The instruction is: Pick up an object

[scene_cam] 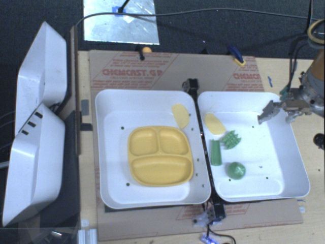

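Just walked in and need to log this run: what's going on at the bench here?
A robot arm is reaching in from the right, its gripper above the back right part of the right bin, with nothing between its jaws. The green items, a spiky piece, a stick and a round one, lie untouched with a yellow piece. The left bin holds a yellow divided plate.

Brown cardboard sheet (pixel 167 67) under the bins — shiny metal plate (pixel 121 13) beyond it, white housings (pixel 38 131) at left.
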Controlling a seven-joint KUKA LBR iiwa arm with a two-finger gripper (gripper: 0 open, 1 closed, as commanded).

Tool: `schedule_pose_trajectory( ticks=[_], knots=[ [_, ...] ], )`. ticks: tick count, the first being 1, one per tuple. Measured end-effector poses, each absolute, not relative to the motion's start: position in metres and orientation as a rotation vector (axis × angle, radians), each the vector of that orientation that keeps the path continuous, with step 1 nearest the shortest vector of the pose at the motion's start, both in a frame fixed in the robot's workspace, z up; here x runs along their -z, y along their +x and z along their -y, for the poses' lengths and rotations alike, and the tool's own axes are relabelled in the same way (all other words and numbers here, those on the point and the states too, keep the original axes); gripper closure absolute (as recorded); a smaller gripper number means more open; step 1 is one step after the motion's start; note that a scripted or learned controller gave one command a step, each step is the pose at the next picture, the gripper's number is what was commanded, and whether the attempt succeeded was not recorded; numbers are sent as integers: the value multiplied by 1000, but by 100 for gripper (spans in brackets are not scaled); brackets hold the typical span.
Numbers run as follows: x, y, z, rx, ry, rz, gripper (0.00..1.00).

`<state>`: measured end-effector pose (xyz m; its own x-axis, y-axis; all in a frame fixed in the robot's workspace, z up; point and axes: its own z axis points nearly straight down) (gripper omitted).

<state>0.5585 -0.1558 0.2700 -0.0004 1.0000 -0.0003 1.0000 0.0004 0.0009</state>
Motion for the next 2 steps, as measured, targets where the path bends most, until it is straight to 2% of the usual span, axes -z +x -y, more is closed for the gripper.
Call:
schedule_pose_trajectory(
  ticks=[2],
  knots=[
    [-150,559,147,3,2223,-2225,0]
  ],
)
